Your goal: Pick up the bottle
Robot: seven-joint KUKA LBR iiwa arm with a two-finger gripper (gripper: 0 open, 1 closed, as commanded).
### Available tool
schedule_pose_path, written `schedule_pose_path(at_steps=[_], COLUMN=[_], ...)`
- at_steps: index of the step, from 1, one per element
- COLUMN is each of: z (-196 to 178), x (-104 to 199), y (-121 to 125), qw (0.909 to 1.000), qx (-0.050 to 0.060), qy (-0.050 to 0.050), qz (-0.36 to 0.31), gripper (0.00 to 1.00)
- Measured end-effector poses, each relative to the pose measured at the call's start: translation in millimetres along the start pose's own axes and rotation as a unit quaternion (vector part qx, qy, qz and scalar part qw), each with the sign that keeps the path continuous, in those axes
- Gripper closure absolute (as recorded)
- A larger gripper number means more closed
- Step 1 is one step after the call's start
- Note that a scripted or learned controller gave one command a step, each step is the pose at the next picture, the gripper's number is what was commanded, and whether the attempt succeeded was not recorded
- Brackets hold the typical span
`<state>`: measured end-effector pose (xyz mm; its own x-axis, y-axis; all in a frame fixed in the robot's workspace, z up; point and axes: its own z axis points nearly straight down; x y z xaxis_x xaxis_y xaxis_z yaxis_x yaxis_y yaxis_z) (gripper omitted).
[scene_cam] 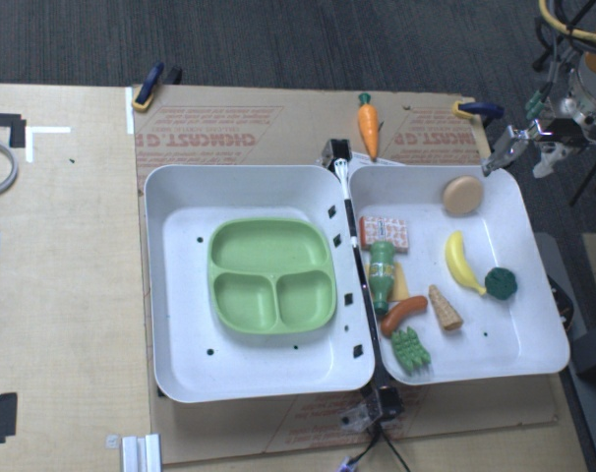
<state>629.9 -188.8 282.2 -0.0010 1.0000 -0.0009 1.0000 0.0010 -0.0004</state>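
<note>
The bottle (381,273) is green with a pale label and lies on its side in the right bin (534,347), close to that bin's left wall. A red and white box (385,231) sits just behind it, and a sausage (404,313) lies just in front. My gripper (521,161) hangs above the right bin's far right corner, well away from the bottle. Its two fingers stand apart with nothing between them.
The right bin also holds a tan round piece (463,195), a banana (462,262), broccoli (501,283), a cone (445,307) and a green knobbly toy (410,350). A green divided plate (273,275) lies in the left bin (170,264). A carrot (367,126) rests on the cardboard behind.
</note>
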Motion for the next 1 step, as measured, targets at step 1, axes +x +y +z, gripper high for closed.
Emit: schedule_pose_path(at_steps=[1], z=[-9.6], x=[-0.2], y=[0.5], qw=[1.0000], qx=[-0.001], qy=[-0.001], qz=[-0.001], gripper=[1.00])
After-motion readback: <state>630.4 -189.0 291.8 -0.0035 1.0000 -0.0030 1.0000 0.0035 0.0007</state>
